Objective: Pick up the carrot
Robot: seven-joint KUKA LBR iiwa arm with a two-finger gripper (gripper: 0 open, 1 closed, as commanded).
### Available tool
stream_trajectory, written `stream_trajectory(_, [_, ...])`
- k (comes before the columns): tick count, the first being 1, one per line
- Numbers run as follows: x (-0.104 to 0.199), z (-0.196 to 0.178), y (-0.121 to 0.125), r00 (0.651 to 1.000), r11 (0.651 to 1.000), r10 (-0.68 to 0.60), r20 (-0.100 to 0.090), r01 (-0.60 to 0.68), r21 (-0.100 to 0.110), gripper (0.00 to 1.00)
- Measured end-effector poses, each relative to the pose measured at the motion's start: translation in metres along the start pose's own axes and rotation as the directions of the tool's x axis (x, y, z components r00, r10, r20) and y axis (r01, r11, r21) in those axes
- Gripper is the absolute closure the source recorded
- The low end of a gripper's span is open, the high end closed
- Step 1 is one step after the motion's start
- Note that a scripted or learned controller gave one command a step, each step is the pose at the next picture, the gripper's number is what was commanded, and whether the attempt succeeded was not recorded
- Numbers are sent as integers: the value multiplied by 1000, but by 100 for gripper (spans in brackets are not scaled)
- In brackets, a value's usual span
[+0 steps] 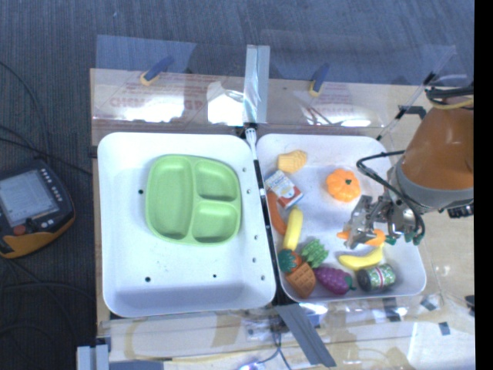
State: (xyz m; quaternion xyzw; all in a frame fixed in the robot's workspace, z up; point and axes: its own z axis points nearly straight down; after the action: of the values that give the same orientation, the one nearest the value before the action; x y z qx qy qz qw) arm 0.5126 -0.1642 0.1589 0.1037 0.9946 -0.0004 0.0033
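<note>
1. Two white bins on the desk: left bin, right bin.
2. Left bin holds one green divided plate, three compartments.
3. One carrot lies along the right bin's left wall, just beside the yellow banana.
4. Also in the right bin: one pumpkin, one small carton, one purple piece, a second yellow banana.
5. Gripper is low over the right bin's right half, well apart from the carrot; open or closed, cannot tell.
</note>
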Motion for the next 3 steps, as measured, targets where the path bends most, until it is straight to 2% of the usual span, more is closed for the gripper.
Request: stream_trajectory(3, [-3,-26,3,1000,1000,-3,7,3,0,100])
